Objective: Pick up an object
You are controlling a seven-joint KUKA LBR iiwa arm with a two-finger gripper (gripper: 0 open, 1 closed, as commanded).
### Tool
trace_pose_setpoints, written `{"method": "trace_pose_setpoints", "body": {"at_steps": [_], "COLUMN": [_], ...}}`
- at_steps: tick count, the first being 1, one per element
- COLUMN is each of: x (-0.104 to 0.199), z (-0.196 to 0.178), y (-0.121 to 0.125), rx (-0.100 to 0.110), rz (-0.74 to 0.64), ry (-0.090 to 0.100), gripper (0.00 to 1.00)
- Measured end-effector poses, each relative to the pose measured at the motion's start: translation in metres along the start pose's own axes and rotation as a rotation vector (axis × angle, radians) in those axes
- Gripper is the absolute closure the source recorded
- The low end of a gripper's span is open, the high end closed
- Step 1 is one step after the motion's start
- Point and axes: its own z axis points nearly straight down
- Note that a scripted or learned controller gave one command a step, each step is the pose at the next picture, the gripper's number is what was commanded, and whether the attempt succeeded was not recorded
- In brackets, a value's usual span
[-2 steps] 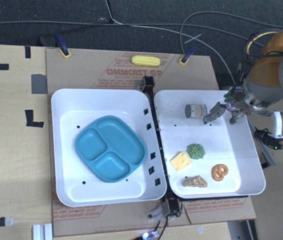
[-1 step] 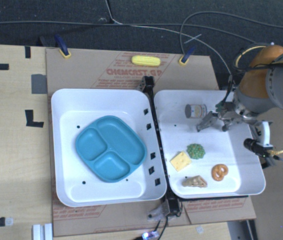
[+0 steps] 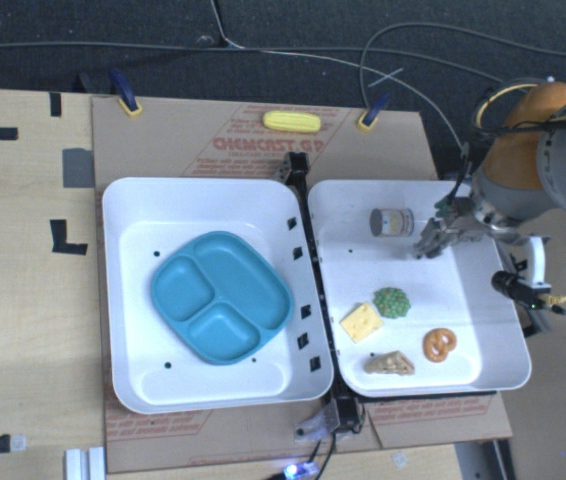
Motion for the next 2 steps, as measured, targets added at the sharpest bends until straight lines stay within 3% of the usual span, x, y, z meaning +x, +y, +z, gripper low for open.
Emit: {"method": "trace_pose_setpoints", "body": {"at_steps": [2], "x": [0.001], "z": [-0.117], "y": [0.006], "rx": [-0.007], "rz": [0.001], "ry": [-0.001], "gripper": [1.0]}}
